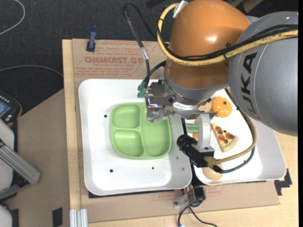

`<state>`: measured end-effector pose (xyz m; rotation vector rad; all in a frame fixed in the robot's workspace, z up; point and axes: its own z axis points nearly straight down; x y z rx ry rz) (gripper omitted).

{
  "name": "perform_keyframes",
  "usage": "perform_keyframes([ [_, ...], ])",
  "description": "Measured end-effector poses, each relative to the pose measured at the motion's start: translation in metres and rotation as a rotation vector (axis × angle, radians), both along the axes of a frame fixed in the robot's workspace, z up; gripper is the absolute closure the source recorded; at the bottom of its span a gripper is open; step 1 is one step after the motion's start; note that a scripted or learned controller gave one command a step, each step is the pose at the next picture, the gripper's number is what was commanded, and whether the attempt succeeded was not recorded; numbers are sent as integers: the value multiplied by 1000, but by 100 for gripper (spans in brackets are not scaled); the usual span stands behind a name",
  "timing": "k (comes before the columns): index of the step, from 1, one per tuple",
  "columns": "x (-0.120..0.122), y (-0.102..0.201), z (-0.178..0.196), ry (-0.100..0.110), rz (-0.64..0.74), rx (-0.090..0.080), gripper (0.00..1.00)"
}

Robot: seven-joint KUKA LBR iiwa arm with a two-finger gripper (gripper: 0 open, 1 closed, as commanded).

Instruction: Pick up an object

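Note:
A green divided plate (140,130) lies in the left white bin (94,126). In the right bin (265,169) I see an orange fruit (221,107), a toy pizza slice (224,137) and a small green piece (191,126) beside the arm. My gripper (156,109) hangs over the plate's upper right corner, near the wall between the bins. The big orange and grey wrist covers most of it from above.
The arm's body hides much of the right bin. Black cables (137,37) loop from the wrist over the cardboard sheet (109,60) behind the bins. A black fitting (195,151) on the wrist hangs above the divider wall. A blue clip (92,38) sits at the cardboard's far edge.

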<state>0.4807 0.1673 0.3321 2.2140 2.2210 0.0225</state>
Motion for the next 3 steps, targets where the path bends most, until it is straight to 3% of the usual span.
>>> perform_keyframes([
  [1, 0, 12, 135, -4, 0, 1, 100],
  [2, -2, -39, 44, 23, -9, -10, 100],
  [3, 0, -36, 59, 11, -3, -6, 100],
])
